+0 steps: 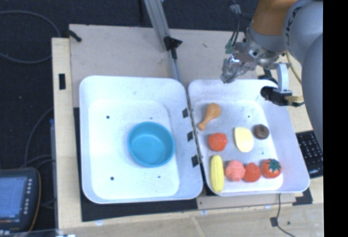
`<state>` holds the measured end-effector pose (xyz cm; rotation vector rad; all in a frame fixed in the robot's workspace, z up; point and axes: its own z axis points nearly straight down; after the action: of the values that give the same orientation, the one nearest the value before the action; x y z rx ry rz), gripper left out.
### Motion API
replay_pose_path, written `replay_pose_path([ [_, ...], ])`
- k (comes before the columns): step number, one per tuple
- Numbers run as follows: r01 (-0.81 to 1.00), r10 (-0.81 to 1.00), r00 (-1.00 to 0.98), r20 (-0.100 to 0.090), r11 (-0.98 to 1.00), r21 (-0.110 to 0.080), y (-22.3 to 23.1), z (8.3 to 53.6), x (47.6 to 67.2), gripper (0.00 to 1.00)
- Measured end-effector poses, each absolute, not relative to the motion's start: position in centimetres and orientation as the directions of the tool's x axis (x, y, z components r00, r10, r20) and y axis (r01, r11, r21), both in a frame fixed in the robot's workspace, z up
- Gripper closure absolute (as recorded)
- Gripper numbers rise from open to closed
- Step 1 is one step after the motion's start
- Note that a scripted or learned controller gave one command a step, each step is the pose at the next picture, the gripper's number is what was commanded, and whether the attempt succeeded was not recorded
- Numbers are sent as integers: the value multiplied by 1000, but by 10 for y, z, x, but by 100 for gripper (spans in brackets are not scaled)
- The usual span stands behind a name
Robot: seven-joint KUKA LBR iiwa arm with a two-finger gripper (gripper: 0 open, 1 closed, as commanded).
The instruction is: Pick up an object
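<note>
Camera view, arm (283, 13) bent over right bin's (288, 138) far edge, gripper (232, 72) pointing down

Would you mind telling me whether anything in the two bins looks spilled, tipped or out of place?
Nothing stands out. The blue bowl sits upright in the left bin, and the toy foods, such as the drumstick and corn, lie inside the right bin.

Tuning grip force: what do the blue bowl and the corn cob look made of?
Blue bowl: probably moulded plastic, with an even colour, a smooth, slightly glossy surface and a thin rim. Corn cob: likely toy plastic or rubber, a uniform bright yellow with a soft sheen; kernel texture is too small to tell.
</note>
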<state>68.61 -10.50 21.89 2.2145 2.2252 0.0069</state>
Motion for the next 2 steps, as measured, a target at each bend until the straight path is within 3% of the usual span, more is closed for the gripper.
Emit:
replay_pose_path([
  [1,1000,1000,-7,1,7,4,-106,253,687,100],
  [2,1000,1000,-8,2,8,-2,-44,248,682,100],
])
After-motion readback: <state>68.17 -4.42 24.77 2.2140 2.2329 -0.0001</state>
